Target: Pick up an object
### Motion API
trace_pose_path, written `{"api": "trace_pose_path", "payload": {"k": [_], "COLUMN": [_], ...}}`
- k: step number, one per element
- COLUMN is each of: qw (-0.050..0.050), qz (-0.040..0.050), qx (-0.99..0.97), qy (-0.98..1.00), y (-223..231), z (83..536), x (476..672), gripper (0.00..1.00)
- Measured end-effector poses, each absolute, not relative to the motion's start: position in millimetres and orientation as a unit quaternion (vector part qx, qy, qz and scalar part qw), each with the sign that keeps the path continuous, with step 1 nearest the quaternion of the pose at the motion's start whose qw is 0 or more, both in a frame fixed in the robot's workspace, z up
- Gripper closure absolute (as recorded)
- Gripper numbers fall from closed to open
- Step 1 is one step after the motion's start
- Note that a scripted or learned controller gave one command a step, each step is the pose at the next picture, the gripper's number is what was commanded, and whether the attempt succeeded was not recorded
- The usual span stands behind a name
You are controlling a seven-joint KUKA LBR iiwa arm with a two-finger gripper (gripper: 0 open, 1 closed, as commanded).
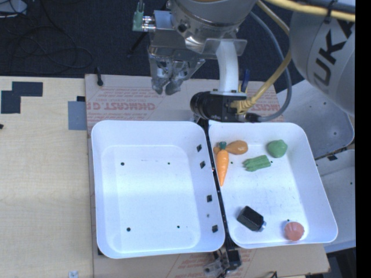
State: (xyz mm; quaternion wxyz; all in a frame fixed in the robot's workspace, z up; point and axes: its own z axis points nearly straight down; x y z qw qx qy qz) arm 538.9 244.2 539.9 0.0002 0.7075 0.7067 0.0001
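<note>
My gripper (pixel 167 86) hangs high above the cardboard just behind the left bin's back rim, away from every object. In the right bin (pixel 313 172) lie an orange carrot (pixel 221 165) along the divider, an orange oval piece (pixel 237 147) beside its top, a green round object (pixel 277 148), a green elongated piece (pixel 256 163), a black block (pixel 251 218) and a pink ball (pixel 294 230) near the front. I see nothing hanging under the gripper.
The left bin (pixel 104 184) is a plain white tray next to the right one, joined by a black divider (pixel 211 178). Cardboard (pixel 122 103) lies under both bins. The arm's body and yellow cable (pixel 272 80) loom over the right bin's back edge.
</note>
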Motion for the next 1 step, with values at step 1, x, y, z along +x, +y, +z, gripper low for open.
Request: {"api": "trace_pose_path", "payload": {"k": [1], "qw": [-0.002], "qz": [-0.0048], "qx": [0.706], "qy": [0.708], "y": [243.4], "z": [502.0], "x": [472.7], "gripper": [1.0]}}
